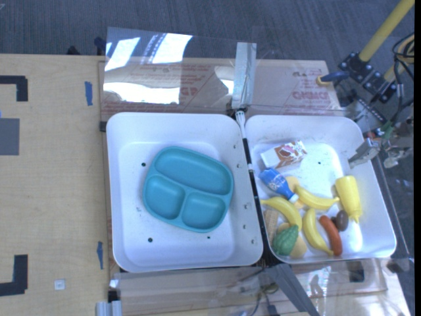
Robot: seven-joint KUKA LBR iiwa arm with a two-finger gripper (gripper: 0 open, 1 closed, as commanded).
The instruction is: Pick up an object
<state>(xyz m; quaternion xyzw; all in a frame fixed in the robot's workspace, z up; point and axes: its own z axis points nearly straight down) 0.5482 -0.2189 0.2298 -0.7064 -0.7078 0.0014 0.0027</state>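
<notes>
The gripper [370, 150] hangs over the right bin's [378, 239] far right rim; whether it is spread or closed I can't tell, it's too cluttered there. Nothing sits in it. Nearest, just below it, lies a yellow bottle [347, 196]. Further left of it are bananas [314, 200], a blue bottle [277, 183] and what looks like a small carton [287, 154].

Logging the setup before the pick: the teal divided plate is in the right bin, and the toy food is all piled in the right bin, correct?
Not quite. The camera view shows the teal divided plate in the left bin. The toy food is piled in the right bin, as you said.
</notes>
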